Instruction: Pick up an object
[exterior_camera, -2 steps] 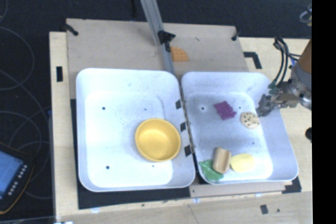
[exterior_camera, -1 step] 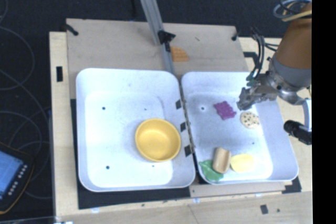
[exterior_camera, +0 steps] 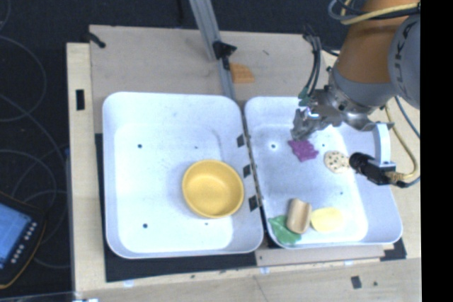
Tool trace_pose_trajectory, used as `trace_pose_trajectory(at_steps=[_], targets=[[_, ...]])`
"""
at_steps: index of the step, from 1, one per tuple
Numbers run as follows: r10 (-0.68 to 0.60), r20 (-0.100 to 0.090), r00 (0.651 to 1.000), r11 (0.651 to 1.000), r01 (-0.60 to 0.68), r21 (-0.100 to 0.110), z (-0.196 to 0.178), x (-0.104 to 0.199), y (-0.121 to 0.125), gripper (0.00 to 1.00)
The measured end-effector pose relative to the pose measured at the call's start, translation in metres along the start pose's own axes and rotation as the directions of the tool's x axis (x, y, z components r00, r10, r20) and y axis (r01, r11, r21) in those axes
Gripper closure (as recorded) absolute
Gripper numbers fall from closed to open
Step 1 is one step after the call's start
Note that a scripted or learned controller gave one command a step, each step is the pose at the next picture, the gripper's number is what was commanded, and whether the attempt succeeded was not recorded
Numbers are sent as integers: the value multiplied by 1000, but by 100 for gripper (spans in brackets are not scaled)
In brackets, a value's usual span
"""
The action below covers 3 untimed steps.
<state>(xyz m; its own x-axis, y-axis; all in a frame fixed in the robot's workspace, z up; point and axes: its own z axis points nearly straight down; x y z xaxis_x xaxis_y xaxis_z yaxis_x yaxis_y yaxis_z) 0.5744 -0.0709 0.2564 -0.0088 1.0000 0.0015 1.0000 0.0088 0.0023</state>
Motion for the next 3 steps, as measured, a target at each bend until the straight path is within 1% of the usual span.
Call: trace_pose_trajectory(at_steps=[3], targets=[[2,1,1000,1000,-2,0,-13,152,50,100]])
